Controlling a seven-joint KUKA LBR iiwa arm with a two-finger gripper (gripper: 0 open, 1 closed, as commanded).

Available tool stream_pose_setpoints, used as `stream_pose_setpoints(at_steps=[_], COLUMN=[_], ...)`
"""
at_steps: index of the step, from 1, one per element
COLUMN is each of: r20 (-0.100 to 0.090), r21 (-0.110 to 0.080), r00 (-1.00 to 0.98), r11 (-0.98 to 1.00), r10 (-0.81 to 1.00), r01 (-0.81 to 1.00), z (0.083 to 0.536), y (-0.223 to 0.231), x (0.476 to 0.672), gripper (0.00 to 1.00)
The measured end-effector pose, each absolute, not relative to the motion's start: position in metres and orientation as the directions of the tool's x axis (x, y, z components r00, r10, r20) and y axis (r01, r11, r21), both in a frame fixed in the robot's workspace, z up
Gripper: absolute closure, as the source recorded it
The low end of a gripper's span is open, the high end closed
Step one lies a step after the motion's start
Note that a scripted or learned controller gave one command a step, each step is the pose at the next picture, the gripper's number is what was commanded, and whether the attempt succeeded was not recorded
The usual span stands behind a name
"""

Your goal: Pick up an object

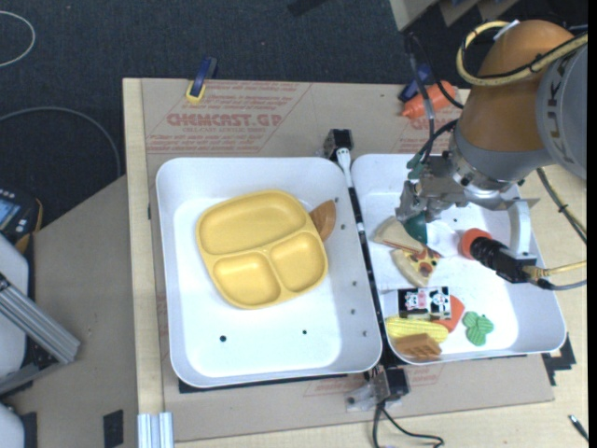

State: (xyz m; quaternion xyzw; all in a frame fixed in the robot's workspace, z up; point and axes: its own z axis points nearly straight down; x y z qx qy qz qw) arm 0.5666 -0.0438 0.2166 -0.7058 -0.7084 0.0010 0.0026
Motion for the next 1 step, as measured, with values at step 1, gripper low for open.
stream_pose_setpoints(at_steps=[1], r20=[0.003], r21=[-0.004], r00=[-0.004], r11=[0.004], r10=[1.0], r01=[1.0], z=[0.222], y=[-0.0061], x=[0.5382], gripper=[1.0])
